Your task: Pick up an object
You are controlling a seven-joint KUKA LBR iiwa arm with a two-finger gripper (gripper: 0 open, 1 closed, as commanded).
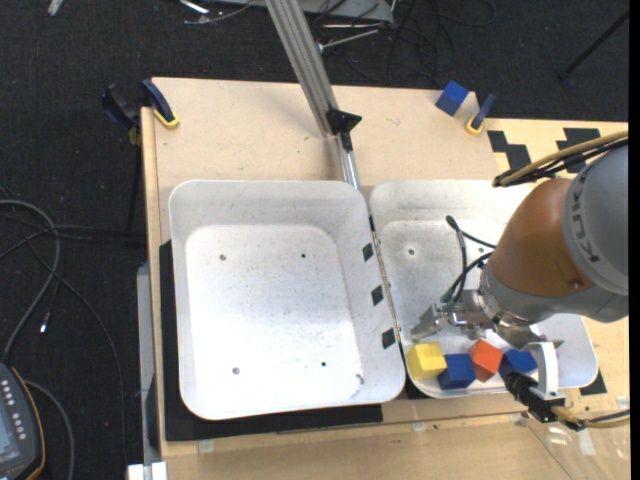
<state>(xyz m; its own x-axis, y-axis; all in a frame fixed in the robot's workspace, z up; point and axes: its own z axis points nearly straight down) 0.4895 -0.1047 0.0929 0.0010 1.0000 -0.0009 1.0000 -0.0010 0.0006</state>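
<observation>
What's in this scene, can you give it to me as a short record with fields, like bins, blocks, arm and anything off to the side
left bin: white, shallow, speckled floor
right bin: white, blocks gathered at its near edge
yellow block: leftmost of the group
blue block: touching the yellow one's right side
orange block: right of the blue block
second blue block: right of the orange one, partly hidden
arm: over the right bin, above the blocks
stray blue block: on the bench, outside the bins

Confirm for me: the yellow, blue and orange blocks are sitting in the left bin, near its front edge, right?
Not quite: the camera view shows the yellow block, blue block and orange block in the right bin, near its front edge.
</observation>
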